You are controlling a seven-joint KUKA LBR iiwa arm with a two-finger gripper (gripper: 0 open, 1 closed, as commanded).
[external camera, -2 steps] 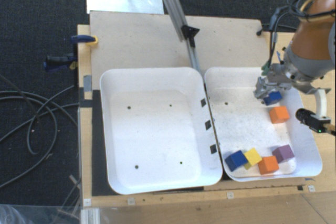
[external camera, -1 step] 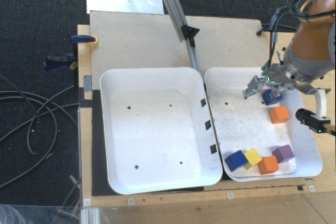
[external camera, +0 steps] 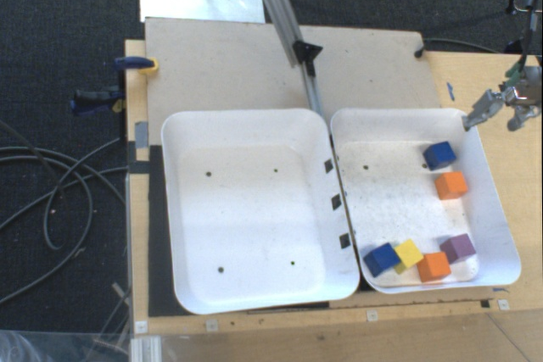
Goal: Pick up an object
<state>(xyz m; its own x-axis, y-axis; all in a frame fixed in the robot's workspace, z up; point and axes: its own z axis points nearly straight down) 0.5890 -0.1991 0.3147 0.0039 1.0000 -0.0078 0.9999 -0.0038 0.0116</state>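
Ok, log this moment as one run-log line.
gripper: above right bin far rim, holding nothing | right bin: six blocks | nearest: blue block | pick: not started

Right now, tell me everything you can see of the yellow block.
The yellow block is a small cube with a plain, matte surface, its material hard to tell. It lies on the floor of the right bin, near the front edge, turned a little against the bin's sides. It is wedged between a blue block and an orange block, seemingly touching both.

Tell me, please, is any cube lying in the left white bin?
No, all six cubes, like the blue cube, lie in the right white bin.
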